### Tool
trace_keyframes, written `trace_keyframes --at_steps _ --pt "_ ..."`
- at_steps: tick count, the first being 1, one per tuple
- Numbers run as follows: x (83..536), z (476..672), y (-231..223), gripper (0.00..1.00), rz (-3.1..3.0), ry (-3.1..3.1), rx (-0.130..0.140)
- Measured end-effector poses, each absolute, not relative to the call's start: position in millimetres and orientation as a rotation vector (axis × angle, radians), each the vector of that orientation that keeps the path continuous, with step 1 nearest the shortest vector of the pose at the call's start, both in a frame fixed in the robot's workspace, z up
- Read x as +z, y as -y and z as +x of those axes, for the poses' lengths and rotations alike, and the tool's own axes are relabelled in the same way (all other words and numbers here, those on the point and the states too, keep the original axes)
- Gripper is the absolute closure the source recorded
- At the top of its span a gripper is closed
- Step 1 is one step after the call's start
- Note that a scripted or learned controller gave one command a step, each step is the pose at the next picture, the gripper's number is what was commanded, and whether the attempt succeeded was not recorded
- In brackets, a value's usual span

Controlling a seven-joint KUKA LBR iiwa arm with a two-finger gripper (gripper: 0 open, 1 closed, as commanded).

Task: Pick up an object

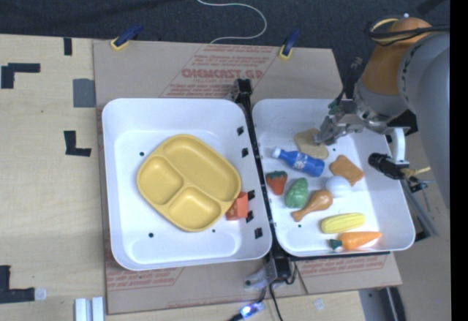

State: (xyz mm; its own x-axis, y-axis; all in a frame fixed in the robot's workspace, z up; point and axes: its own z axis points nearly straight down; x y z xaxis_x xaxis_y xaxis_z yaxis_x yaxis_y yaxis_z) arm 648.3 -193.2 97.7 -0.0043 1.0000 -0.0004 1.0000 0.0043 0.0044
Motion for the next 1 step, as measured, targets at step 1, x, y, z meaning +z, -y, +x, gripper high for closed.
trace_keyframes --at_steps 1 --pt "161.8 652.1 193.7 1.00 2.216 -2.219 0.005"
